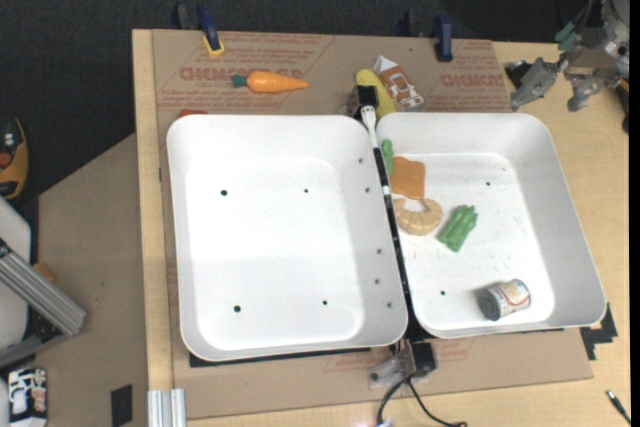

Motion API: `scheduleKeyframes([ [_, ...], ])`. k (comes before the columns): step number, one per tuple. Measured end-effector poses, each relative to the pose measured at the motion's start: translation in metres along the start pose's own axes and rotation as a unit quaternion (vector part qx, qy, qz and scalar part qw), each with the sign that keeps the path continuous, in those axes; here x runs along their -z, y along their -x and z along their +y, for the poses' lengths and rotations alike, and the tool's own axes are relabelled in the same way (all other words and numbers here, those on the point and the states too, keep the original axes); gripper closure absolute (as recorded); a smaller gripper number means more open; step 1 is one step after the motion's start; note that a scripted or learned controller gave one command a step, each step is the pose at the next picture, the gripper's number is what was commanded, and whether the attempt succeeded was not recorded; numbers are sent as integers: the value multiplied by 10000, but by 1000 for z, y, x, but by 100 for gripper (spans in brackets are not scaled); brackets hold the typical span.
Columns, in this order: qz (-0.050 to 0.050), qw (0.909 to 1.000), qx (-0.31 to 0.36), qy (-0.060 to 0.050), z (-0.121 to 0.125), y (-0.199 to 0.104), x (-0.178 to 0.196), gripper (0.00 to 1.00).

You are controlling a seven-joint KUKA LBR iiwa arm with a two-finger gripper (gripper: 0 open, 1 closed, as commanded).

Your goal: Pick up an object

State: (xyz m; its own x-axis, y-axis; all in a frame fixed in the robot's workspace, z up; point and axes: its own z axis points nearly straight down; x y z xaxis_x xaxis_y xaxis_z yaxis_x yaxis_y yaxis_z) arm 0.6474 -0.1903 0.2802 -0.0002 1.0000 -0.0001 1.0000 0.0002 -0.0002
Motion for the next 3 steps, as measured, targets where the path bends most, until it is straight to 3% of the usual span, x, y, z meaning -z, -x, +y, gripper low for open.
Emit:
scheduleKeyframes([
  [1, 15, 10000, 19, -31, 19, -34, -69, 0],
  [2, -9, 10000, 8, 15, 20, -32, -53, 100],
  [3, -13, 10000, 3, 44, 20, -32, 13, 100],
])
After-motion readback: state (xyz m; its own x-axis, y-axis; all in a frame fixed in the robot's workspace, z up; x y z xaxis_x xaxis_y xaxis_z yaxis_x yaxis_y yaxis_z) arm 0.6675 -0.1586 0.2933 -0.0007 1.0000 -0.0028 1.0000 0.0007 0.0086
